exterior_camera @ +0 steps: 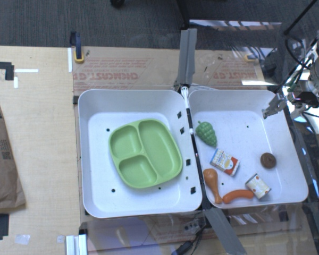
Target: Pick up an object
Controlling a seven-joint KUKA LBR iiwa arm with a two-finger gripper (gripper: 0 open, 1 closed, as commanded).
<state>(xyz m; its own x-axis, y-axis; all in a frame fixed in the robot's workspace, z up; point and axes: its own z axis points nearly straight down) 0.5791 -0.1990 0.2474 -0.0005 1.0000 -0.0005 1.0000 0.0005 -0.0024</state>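
The right bin [244, 122] holds several small objects. A green bumpy toy [206, 133] lies near its left wall, and a small white and orange carton [224, 162] sits in the middle. Toward the right wall there is a brown round cookie [268, 160]. A small white box [258, 186], an orange sausage [237, 196] and an orange drumstick [212, 184] lie along the front. My gripper [275, 106] hangs over the bin's far right corner, above and apart from all of them, with nothing seen in it.
The left bin [93, 142] carries a green divided plate [144, 153]. A grey post [187, 57] stands behind the seam between the bins. A brown paper bag [2, 158] lies on the bench at the left. Cables and arm parts [303, 73] crowd the right side.
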